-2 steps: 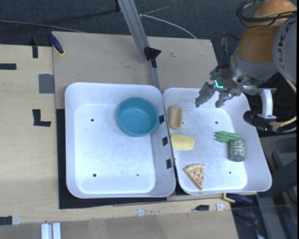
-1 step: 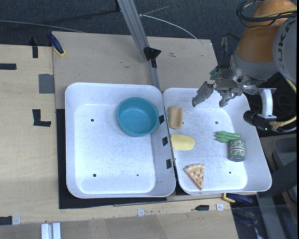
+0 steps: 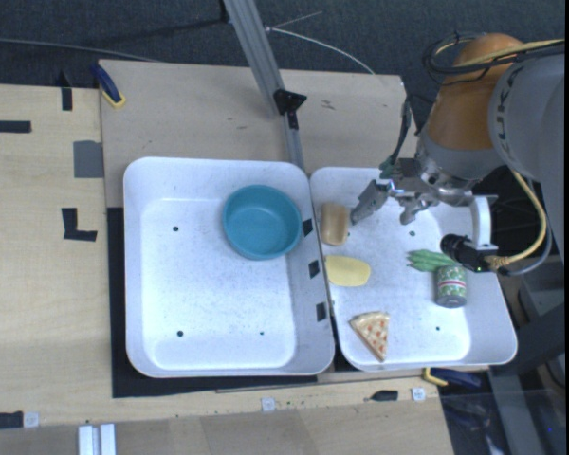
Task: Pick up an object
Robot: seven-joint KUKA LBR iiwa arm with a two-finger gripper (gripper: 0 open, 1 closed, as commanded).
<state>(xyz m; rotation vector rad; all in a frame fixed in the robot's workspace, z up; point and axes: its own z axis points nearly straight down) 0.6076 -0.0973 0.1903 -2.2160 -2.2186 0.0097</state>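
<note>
Hovering over the right bin (image 3: 484,344), the gripper (image 3: 391,207) is spreading its jaws with nothing between them. A tan block (image 3: 335,224) is lying at its 8 o'clock, a yellow piece (image 3: 347,272) and pizza slice (image 3: 371,334) toward 6, a can (image 3: 450,285) at 4. A blue bowl (image 3: 261,221) is sitting in the left bin (image 3: 161,349).

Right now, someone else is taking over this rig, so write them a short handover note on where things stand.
Claw: open, holding nothing, hanging over the back of the right bin, just right of the bread piece.
Right bin: bread piece by the left wall, yellow lemon-like piece in front of it, pizza slice at the front, green can on the right with a green leafy piece beside it.
Left bin: blue bowl.
Done: nothing lifted.
Left: grasp one thing and raise it.
</note>
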